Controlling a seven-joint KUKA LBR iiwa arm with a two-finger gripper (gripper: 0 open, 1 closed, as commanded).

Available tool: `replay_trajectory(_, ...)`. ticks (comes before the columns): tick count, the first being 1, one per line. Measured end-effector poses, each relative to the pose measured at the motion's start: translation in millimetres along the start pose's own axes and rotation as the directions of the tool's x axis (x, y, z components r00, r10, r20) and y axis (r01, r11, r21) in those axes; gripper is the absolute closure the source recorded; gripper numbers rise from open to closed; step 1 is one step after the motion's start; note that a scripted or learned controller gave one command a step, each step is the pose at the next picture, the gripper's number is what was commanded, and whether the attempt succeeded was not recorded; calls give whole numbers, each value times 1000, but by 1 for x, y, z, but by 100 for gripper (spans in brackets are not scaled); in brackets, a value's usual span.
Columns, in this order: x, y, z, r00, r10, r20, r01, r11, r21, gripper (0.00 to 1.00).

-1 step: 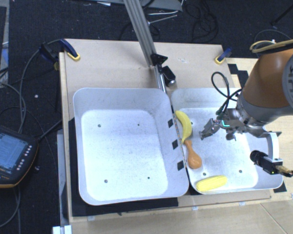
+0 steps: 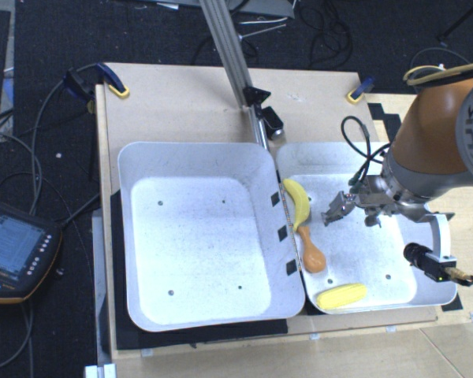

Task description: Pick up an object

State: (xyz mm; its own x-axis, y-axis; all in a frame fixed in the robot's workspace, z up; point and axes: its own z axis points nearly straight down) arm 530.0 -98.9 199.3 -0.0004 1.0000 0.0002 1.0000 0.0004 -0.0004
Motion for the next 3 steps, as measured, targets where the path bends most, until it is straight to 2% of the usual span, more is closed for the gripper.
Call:
replay_trajectory(2, -2, -4, 86, 1000, 1, 0, -1, 1000, 2, 0)
replay_trajectory(3, -1, -1, 102, 1000, -1, 0, 1, 1000, -7, 0)
